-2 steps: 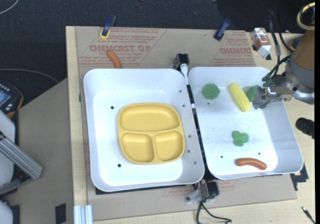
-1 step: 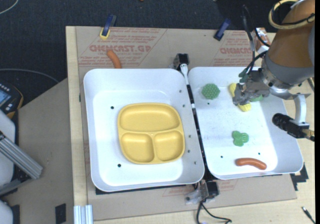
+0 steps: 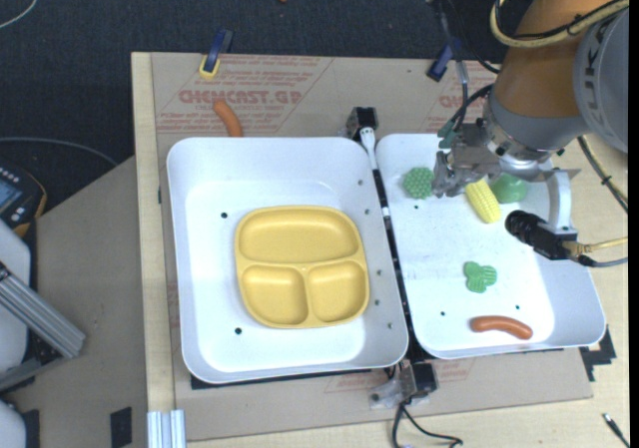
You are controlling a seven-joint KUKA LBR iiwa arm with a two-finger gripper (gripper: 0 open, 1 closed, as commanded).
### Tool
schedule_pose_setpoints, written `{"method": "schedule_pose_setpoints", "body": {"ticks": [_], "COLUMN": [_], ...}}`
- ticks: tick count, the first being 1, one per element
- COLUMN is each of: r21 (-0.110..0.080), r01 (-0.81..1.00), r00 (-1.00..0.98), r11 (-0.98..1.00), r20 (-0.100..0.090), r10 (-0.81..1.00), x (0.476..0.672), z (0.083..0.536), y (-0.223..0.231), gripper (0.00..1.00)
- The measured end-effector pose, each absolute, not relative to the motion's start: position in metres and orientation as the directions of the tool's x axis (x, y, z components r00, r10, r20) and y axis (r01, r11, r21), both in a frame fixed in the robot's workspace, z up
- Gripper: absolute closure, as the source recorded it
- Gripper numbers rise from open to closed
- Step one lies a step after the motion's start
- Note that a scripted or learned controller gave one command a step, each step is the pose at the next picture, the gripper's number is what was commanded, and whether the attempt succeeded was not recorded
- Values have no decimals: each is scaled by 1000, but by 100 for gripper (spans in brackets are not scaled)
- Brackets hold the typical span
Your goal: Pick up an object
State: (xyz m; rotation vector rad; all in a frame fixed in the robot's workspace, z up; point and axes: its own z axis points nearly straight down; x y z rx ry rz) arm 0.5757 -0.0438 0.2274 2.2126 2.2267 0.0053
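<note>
Gripper (image 3: pixel 446 180) near right bin's (image 3: pixel 559 321) far edge, beside corn (image 3: pixel 483 201)

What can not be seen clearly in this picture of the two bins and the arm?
- Gripper, camera view: the wrist above covers it, so what it touches is unclear.
- Green item by the corn cob: mostly hidden under the arm, so its kind is unclear.
- Green toy at the gripper: partly covered and too small to name.
- Arm: cut off by the picture's right edge.
</note>
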Motion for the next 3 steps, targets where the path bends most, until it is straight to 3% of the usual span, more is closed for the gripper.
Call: {"method": "schedule_pose_setpoints", "body": {"ticks": [2, 3], "r21": [5, 4], "r01": [1000, 1000], "r00": [-6, -3], "r11": [6, 3], "r20": [1, 0], "r10": [1000, 1000], "x": [640, 645], "z": [227, 231], "y": [60, 89], "gripper": [100, 100]}}
